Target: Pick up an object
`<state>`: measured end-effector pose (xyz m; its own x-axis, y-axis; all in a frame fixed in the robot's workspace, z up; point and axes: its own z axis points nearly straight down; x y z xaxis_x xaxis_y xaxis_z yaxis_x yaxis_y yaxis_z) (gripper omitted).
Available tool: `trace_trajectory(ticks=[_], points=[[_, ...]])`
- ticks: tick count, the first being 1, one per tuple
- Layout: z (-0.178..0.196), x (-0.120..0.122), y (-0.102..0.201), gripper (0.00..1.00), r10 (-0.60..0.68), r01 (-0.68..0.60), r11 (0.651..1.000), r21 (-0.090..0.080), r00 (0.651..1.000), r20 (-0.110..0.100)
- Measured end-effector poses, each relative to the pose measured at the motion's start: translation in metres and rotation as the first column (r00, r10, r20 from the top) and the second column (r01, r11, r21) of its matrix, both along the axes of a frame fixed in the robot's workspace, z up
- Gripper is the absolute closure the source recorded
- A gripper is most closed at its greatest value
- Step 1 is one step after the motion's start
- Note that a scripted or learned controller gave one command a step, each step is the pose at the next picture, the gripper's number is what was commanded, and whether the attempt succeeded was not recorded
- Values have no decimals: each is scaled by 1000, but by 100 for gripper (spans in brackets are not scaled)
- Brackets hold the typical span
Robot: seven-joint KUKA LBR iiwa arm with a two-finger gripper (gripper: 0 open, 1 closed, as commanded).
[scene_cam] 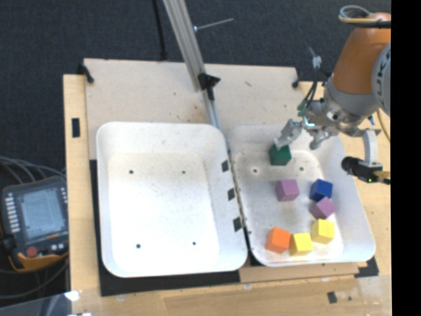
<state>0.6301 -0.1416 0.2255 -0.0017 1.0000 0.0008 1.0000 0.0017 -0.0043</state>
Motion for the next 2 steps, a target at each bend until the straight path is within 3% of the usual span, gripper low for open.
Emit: trace_trajectory(ticks=[1, 2], points=[[3, 1, 0, 0, 1, -1, 1000, -2, 1000, 5], [-40, 1, 4, 0, 1, -1, 1000, -2, 1000, 2]])
